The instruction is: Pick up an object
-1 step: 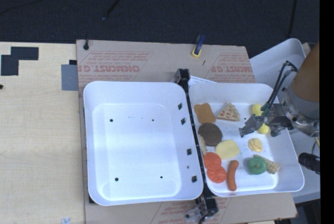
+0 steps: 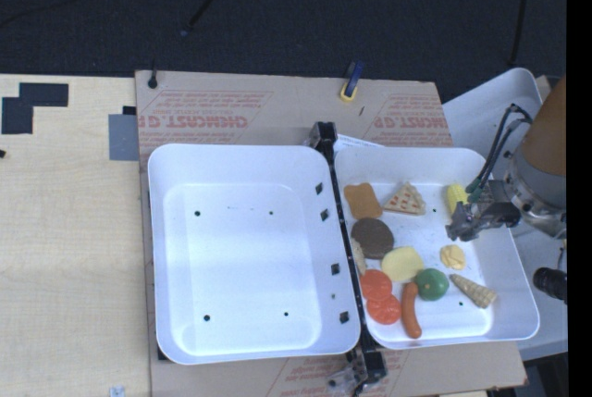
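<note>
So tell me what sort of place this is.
Probably a robotics lab's grasping test bench: two white bins on taped cardboard, toy food piled in the right one, and a gripper above it.

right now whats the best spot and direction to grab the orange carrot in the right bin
Grip the carrot across its middle, coming straight down from above. It lies flat, long and thin, running up and down the view, so the fingers should close across its narrow width. Its right flank is open bin floor; the red tomato slices crowd its left, so a finger may nudge them. The gripper sits up and right.
</note>
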Robot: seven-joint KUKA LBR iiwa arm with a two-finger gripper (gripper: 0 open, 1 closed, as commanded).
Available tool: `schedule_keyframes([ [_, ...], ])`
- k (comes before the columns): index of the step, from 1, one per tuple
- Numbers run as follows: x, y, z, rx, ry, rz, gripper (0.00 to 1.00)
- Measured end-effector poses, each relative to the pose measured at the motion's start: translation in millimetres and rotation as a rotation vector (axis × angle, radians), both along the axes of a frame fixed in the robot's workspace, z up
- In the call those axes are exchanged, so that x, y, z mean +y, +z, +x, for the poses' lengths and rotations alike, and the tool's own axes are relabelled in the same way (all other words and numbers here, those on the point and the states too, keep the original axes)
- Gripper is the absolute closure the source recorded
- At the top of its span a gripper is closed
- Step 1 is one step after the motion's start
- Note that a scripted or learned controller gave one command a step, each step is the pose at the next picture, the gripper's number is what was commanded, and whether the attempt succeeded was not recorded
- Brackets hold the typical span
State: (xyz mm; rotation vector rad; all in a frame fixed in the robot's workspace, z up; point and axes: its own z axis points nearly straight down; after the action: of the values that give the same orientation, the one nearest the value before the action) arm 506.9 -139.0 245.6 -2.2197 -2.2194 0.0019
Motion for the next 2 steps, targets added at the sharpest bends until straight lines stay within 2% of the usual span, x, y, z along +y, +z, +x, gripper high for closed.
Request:
schedule_keyframes([
  [1, 41, 125, 23, -0.014, 0.006, -0.002, 1.0],
  [2, 45, 176, 107, -0.011, 0.004, -0.003, 1.0],
])
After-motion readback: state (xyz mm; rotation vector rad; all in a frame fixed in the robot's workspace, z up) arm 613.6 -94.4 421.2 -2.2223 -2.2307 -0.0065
